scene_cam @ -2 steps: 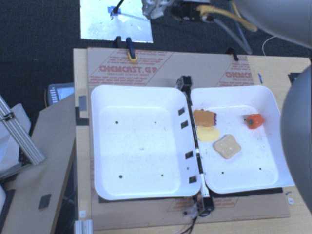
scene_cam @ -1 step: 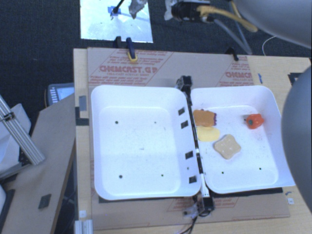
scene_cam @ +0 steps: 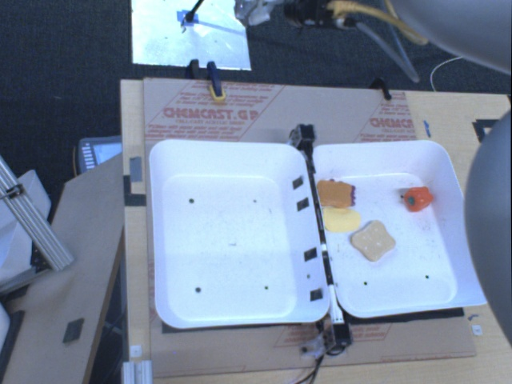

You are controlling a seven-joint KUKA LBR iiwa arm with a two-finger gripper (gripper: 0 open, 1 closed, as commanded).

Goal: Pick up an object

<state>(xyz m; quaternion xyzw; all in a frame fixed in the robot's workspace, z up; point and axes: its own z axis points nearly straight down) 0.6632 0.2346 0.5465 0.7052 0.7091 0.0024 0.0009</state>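
1. I see four small candidates for picking, all in the right-hand shallow white bin (scene_cam: pixel 448 184): a pale tan toast-shaped slice (scene_cam: pixel 373 241) near the bin's middle, a flat yellow blob (scene_cam: pixel 342 220) just up-left of it and almost touching, an orange-brown block with a purple edge (scene_cam: pixel 336 194) above the blob by the bin's left wall, and a small red-orange pepper-like piece with a dark stem end (scene_cam: pixel 416 198) off toward the right, well apart from the other three.
2. All four lie flat on the bin floor, none touched by the arm.
3. The metallic two-finger gripper (scene_cam: pixel 254 5) sits at the top edge of my view, well beyond the bins' far side, over a shiny grey sheet (scene_cam: pixel 172 30) on the dark floor. I cannot tell how its fingers stand.
4. Behind the gripper, yellow and grey cables (scene_cam: pixel 376 18) trail right to the grey arm body (scene_cam: pixel 456 10), whose bulk also fills the right edge.
5. The left-hand shallow white bin (scene_cam: pixel 160 214) adjoins the right one, joined by black clips (scene_cam: pixel 304 184), both on a printed brown cardboard sheet (scene_cam: pixel 264 114) atop the wooden bench (scene_cam: pixel 132 118).
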